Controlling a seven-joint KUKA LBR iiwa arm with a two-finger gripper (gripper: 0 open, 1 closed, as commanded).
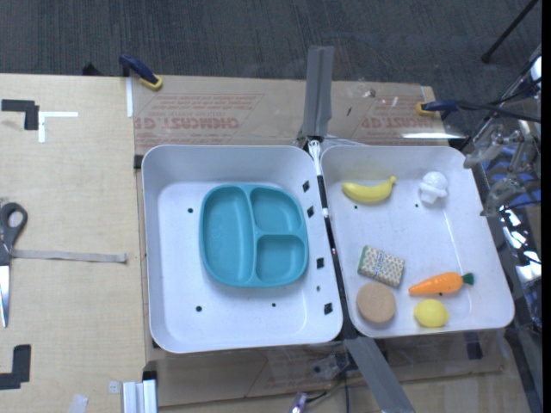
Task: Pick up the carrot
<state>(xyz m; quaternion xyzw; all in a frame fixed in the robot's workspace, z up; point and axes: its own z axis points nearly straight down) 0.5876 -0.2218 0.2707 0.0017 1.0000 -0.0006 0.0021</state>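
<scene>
Picking the carrot [441, 284] cleanly called, by my judgement, for a descent straight over its thick orange middle, with the jaws turned to close across its short width and not along its length. It lay on its side, almost level across the picture, with its green tip pointing to the right wall of the right bin [405, 231].

In the camera view, the carrot rested on the floor of that bin, in the near right part. A yellow lemon [431, 314] sat just beside it on the near side, close enough that a wide or skewed approach would likely have knocked it. A round tan biscuit [376, 304] lay to the lemon's left, and a speckled cracker block [381, 266] sat to the carrot's left, near but apart. The banana [369, 190] and a small white object [433, 188] lay well apart at the far end of the bin, no hindrance to the grasp. The left bin [146, 231] held a teal divided plate [255, 235], which had no part in the step.

How far open the jaws stood, and whether they had hold of anything, could not be told. The carrot lay untouched, with nothing clasped around it. Its distance from the jaws could not be judged either. It lay on the side of the surface [69, 188] from which the arm reaches in.
</scene>
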